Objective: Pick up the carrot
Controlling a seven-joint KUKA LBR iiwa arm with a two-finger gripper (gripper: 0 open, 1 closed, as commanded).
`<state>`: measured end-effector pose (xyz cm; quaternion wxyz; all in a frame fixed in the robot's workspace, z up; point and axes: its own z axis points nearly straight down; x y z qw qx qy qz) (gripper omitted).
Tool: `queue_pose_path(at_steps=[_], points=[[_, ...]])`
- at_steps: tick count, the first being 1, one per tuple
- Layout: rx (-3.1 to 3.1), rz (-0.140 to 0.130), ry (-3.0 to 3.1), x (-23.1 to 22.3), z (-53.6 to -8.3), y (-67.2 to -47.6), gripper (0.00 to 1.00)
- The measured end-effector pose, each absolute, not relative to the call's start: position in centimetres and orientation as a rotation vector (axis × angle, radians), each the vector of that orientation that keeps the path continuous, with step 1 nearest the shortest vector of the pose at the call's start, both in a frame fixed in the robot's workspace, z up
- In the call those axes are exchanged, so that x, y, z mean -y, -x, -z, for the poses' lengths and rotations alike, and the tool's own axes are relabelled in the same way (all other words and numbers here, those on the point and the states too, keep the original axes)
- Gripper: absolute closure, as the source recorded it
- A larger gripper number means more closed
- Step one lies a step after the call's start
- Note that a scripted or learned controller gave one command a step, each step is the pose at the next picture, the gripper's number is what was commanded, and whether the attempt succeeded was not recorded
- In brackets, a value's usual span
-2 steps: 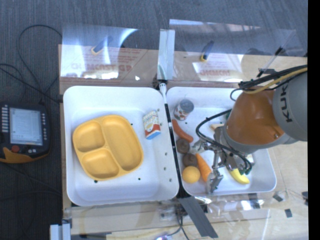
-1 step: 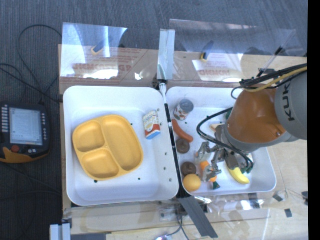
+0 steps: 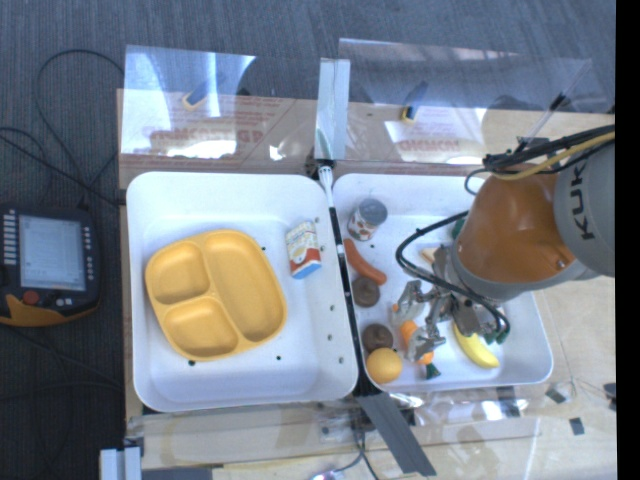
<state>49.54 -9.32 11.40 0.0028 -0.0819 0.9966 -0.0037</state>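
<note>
The gripper [image 3: 425,320] hung low in the right bin [image 3: 535,363], directly over the carrot [image 3: 411,336], whose orange body lay beneath the metal fingers running roughly toward the bin's near wall, and their state was beyond telling

Lighting bright and even, overhead, diffuse. Both white bins [image 3: 200,378] near overexposed; wall detail washed out. Strong specular glare on the clear plastic panels [image 3: 190,73] at 12 o'clock, plus hot patches on the bench strip just beneath them. Smaller glints on the front edge at 6 o'clock. Shadows short and soft, tucked tight under the yellow tray [image 3: 215,293]. Dark carpet [image 3: 60,68] at 9 to 11 o'clock holds its texture. Focus slightly soft overall; small items in the right bin blur together.
</note>
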Motion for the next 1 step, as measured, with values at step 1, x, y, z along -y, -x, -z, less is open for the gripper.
queue_pose_path(at_steps=[1], points=[[-3.132, -0.001, 0.095, -0.81, -18.67, -49.81, 1.00]])
